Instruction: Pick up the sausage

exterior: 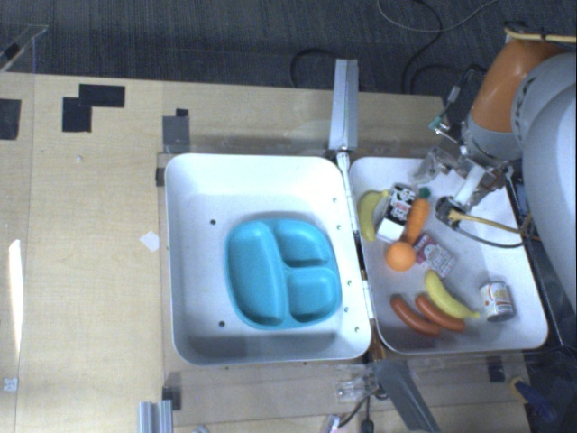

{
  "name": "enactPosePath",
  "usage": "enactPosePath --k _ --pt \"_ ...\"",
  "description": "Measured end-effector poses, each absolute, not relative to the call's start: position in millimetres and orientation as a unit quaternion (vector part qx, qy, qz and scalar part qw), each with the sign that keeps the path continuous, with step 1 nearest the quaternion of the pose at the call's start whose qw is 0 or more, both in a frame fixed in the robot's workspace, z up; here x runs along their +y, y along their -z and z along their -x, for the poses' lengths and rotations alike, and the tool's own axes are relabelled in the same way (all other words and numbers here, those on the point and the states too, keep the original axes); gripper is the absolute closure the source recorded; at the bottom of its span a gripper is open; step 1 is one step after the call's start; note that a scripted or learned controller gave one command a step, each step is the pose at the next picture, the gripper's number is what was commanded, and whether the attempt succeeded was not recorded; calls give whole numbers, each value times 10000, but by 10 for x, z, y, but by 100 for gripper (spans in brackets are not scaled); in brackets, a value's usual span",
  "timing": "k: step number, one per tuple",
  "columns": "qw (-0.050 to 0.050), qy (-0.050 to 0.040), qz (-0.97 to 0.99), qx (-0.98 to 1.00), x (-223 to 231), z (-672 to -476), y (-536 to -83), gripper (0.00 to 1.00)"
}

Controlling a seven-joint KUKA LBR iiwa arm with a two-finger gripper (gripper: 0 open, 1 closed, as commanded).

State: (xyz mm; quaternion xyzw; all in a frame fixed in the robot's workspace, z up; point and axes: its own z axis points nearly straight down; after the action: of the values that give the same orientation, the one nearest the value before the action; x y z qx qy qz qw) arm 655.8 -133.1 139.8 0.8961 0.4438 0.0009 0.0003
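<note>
Reddish sausage (425, 315) lies untouched (seemingly two links); gripper (448, 177) apart.

The gripper (453, 180) hangs over the upper part of the right bin (532, 327); its finger state cannot be determined. Just below-left of it stands a carrot (416, 219), beside a small black-and-white carton (395, 213) and a yellow banana (368, 213). Further below lie an orange (400, 256), a small packet (439, 258), a second banana (448, 298) and a can (497, 300). The sausage (425, 315) lies well below the gripper, near the bin's lower edge. Far left, the left bin (194, 242) holds a blue divided plate (281, 271).
</note>
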Motion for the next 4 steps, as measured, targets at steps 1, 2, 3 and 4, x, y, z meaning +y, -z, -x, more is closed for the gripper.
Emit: enactPosePath --k 1,2,3,4 --pt "7 -18 -9187 3950 -1415 -6673 -1107 0" --pt "2 -11 -9598 2805 -1309 -6661 -1129 0" --pt "-2 -16 -9877 1563 -1991 -6224 -863 0" --pt "2 -20 -9931 1176 -1593 -6547 -1137 0"
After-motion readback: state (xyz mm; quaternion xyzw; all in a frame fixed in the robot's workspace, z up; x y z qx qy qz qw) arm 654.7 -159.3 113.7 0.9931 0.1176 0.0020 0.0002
